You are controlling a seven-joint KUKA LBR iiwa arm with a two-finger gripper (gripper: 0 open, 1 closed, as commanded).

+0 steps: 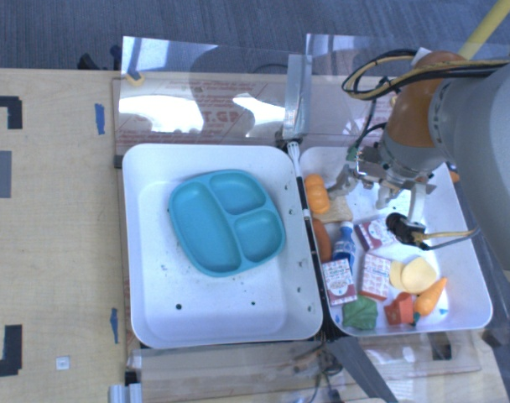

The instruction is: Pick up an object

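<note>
Red-white packet (pixel 372 234) near gripper (pixel 403 201), jaws seemingly wide apart.

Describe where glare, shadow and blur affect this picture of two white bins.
Camera view: white glare streaks the clear plastic wall behind the left white bin; the blue divided plastic plate casts a faint, soft shadow; the small red-and-white packets in the right white bin look soft, print unreadable.

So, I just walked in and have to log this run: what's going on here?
The arm reaches in from the right, its gripper hanging over the far end of the right bin, above a jumble of small items including an orange piece, a blue bottle and a carrot. Nothing looks picked up yet. The left bin holds a blue divided plate.
</note>
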